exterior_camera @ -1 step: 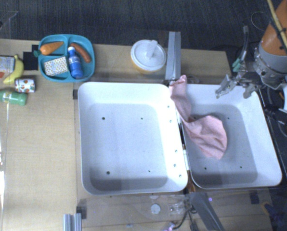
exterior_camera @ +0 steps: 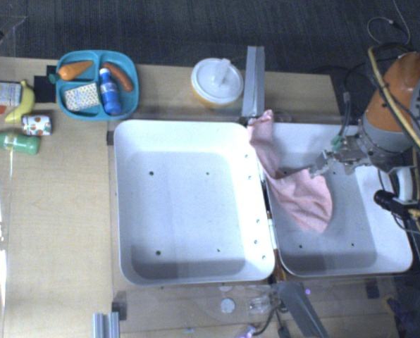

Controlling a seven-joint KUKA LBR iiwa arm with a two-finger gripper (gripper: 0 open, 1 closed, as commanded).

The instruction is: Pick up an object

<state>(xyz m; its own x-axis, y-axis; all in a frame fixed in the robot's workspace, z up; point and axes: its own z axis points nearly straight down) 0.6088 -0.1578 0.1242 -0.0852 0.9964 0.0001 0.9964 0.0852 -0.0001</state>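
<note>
The arm [exterior_camera: 400,90] reaches in from the right over the right-hand bin [exterior_camera: 386,259], and the gripper [exterior_camera: 328,162] sits low at the upper edge of the pink cloth [exterior_camera: 301,189]; whether its jaws are parted or closed, and whether any fabric lies between them, I cannot tell, since the tips are small and dark against the folds. The cloth is the only thing in reach: it lies crumpled across the left half of the right-hand bin, one corner climbing the wall and draping over the divide toward the left-hand bin [exterior_camera: 189,203]; the bulk of it sags toward the bin's middle.

By my reading the step in hand is the grasp itself, the gripper being down at the cloth rather than hovering above it or carrying it off; nothing shows the cloth lifted clear of the bin floor, so the pick is not yet done.

The next move calls for a firm pinch on a raised fold, then a straight lift high enough to free the trailing corner from the bin wall; a thin pinch would likely let the fabric slip out.

Well apart on the counter [exterior_camera: 55,224] stand a blue divided tray [exterior_camera: 97,84] of toy food and a white lidded cup [exterior_camera: 217,82], neither concerned here.
</note>
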